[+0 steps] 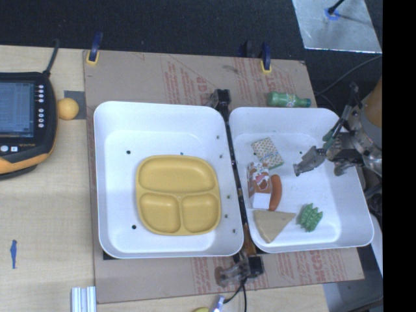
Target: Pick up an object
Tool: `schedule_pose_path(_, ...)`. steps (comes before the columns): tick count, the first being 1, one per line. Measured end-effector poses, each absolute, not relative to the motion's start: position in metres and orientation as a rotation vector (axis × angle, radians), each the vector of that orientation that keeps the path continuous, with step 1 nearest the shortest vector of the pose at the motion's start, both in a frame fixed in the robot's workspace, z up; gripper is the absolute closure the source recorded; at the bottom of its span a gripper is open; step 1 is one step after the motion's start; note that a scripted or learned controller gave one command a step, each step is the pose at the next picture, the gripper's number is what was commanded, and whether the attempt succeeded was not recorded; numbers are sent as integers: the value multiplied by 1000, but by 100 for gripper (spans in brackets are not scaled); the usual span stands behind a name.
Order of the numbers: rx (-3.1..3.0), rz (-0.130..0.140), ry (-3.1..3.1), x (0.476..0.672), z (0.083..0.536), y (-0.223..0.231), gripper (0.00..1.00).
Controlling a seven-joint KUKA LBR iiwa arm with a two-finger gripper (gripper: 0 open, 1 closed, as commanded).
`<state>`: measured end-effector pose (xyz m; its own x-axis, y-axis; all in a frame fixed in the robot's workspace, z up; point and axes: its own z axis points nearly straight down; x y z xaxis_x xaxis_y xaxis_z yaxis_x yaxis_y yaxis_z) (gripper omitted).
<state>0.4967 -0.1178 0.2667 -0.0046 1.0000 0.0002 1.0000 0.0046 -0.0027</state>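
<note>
You see a pale wooden bench [39, 220] under brown cardboard [188, 77]; beyond its far edge, dark carpet [162, 12].

Hot dog [275, 193], cheese wedge [272, 224] and green toy [310, 217] lie flat, near together.

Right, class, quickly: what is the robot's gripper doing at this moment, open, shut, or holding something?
Gripper: open, holding nothing, poised above the right bin, apart from the toys lying in it.
</note>
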Motion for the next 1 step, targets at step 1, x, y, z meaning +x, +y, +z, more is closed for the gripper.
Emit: schedule_pose_path(1,-2225,-18,-2235,557,109,-108,0)
